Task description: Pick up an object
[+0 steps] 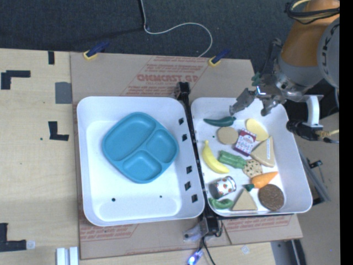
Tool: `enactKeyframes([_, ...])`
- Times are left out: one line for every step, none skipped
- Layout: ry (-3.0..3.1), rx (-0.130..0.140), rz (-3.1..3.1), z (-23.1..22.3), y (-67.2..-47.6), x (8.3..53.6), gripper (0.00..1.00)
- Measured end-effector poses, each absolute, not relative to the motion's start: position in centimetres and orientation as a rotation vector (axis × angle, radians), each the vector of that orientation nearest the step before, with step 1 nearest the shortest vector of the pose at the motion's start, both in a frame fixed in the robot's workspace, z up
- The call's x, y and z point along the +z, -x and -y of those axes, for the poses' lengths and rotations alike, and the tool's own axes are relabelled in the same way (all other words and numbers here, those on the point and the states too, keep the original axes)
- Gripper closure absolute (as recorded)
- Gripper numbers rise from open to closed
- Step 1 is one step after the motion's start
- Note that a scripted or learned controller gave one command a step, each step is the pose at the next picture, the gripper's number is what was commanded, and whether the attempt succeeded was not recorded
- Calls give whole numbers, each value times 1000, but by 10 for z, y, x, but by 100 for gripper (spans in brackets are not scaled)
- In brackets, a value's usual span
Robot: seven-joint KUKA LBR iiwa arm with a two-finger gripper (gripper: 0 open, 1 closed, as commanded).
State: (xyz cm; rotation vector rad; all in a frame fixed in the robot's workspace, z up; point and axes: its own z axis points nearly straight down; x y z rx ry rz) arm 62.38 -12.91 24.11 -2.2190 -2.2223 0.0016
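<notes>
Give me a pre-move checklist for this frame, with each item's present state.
1. Claw open: ok, fingers spread.
2. Claw carrying nothing: ok, nothing between the fingers.
3. Claw over the right bin: ok, at its far edge.
4. Toy food within the bin: ok; green pepper and yellow piece lie nearest.
5. Target free of neighbours: not ok, items crowd together.
6. Claw height above items: cannot tell.

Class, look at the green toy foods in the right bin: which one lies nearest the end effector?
The dark green chili pepper at the bin's far end, just below the end effector. The other green pieces lie farther toward the near edge.
</notes>
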Motion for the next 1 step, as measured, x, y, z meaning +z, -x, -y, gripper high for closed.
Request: enactKeyframes([2209,8,2221,59,-584,180,0])
